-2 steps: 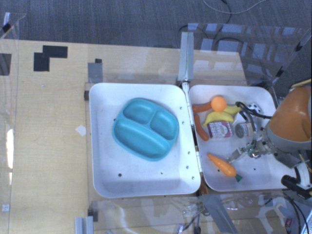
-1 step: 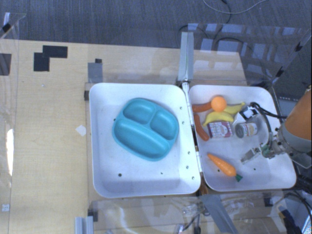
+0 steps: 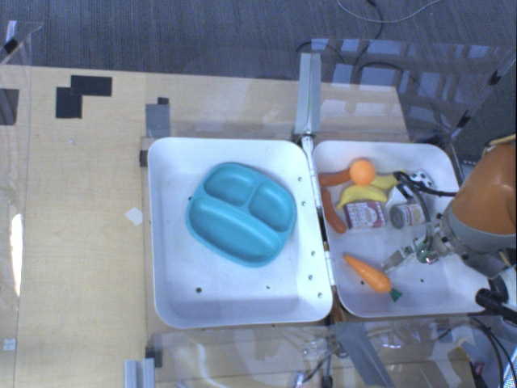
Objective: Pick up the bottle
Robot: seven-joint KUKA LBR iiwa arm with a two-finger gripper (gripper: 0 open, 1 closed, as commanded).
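None of the pick looks done: bottle [image 3: 406, 215] lies in the right bin [image 3: 436, 296], gripper [image 3: 414, 255] just below it, grasp state indeterminable.

The bench [image 3: 73, 217] is viewed from a single fixed camera set high above it and tilted downward at a slant, so that grey carpet [image 3: 161, 23] is taken in along the top of the frame beyond the bench's far edge. Both white bins are held within the frame — the left bin [image 3: 166, 297] near the centre, the right bin [image 3: 440, 297] toward the right side — from far enough that each is seen whole. The arm [image 3: 489, 204] is cut off by the right border, where it enters over the right bin.
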